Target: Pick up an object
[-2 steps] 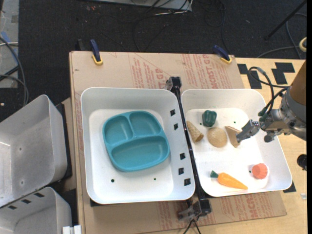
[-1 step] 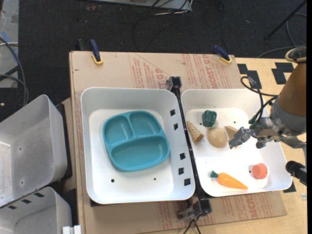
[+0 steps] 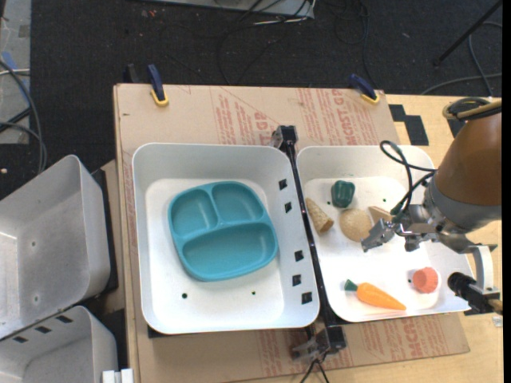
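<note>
- Tan round object (image 3: pixel 356 224) lies mid right bin (image 3: pixel 319 166), touching the claw tip
- Claw (image 3: pixel 377 236) sits at its 4 o'clock; finger state cannot be told
- Green pepper (image 3: pixel 342 193) at 11 o'clock, cone (image 3: pixel 319 215) at 9 o'clock
- Carrot (image 3: pixel 377 294) and pink piece (image 3: pixel 425 280) near the front wall
- Teal divided plate (image 3: pixel 223 230) occupies the left bin (image 3: pixel 152 166)

Right bin (image 3: pixel 319 162) is the busy one: gripper (image 3: pixel 375 236) hovering just right of a tan round thing (image 3: pixel 355 224), green pepper (image 3: pixel 342 193) above it, carrot (image 3: pixel 378 295) below. Teal tray (image 3: pixel 223 230) sits left.
</note>
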### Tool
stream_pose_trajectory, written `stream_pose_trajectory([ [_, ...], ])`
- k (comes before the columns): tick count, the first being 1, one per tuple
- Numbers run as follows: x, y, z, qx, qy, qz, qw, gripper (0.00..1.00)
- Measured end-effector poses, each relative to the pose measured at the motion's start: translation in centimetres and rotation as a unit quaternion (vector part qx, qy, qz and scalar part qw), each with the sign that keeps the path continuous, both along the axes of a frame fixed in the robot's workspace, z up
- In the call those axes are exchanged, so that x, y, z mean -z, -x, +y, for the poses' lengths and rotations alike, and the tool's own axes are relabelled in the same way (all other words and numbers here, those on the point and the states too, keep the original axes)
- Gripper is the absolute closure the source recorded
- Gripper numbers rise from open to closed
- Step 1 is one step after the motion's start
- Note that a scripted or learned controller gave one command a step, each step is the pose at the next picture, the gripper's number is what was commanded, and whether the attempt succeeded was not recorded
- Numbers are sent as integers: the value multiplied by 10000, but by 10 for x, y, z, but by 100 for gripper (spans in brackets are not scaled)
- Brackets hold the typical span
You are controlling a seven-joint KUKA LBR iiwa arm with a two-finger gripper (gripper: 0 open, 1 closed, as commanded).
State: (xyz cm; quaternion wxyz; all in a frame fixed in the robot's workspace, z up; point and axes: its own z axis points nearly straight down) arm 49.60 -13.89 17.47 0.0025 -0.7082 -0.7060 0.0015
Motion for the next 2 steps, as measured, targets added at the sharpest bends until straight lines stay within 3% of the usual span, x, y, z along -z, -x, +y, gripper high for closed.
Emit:
stream_pose_trajectory([
  [1,51,1,11,1,-6,5,10000,0],
  [2,38,0,10,17,8,-31,10000,100],
])
